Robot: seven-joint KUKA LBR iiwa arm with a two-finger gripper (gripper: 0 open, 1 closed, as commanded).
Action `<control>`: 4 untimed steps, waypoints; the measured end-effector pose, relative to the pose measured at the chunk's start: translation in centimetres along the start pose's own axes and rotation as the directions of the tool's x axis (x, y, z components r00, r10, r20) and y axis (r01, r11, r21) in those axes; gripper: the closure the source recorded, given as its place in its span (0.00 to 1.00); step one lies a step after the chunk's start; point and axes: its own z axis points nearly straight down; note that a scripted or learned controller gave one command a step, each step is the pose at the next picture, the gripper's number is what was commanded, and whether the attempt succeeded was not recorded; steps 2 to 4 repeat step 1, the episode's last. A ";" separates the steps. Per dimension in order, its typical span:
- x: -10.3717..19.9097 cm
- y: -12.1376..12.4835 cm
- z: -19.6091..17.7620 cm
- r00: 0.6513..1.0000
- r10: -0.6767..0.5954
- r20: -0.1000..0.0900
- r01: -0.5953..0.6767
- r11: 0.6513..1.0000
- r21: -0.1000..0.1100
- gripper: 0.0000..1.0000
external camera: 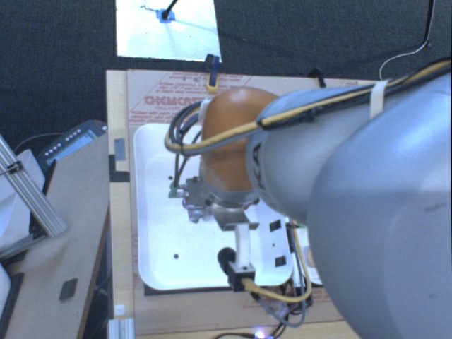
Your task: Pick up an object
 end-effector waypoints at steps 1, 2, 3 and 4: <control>0.0 0.1 -1.0 1.000 -0.002 -0.001 0.002 1.000 0.000 1.00; 0.0 0.1 -1.0 1.000 -0.002 -0.001 0.002 1.000 0.000 1.00; 0.0 0.1 -1.0 1.000 -0.002 -0.001 0.002 1.000 0.000 1.00; 0.0 0.1 -1.0 1.000 -0.002 -0.001 0.002 1.000 0.000 1.00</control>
